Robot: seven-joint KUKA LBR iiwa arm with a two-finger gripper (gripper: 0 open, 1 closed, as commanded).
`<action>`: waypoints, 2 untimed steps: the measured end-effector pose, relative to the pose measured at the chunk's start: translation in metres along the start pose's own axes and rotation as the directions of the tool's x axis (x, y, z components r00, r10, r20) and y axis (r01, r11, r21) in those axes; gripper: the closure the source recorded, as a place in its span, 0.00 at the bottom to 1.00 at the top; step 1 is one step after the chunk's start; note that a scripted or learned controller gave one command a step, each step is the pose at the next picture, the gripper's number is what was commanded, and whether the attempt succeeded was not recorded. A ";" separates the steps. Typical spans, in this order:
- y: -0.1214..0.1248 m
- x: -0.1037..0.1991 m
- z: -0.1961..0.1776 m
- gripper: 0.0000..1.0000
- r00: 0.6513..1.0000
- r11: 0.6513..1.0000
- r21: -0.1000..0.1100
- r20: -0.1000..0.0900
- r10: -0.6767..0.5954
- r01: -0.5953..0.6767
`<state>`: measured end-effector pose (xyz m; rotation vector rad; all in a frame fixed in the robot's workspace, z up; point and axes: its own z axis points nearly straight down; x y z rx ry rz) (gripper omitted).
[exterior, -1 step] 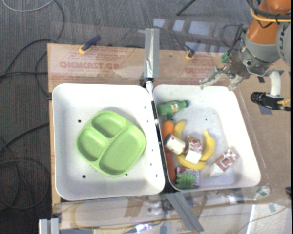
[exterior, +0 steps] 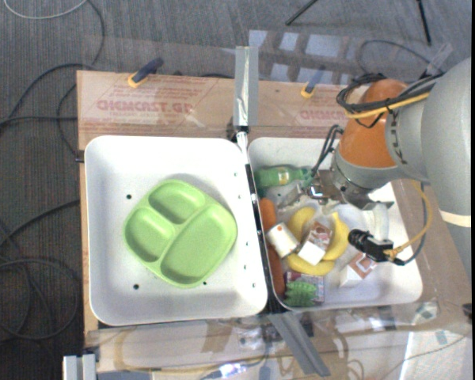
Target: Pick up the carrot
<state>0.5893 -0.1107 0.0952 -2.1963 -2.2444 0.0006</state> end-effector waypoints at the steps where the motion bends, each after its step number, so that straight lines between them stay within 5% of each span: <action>1: -0.010 -0.062 -0.010 0.00 0.999 0.999 -0.001 0.001 0.037 -0.037; 2: 0.015 -0.104 -0.080 0.00 0.985 0.985 -0.001 0.003 0.170 -0.170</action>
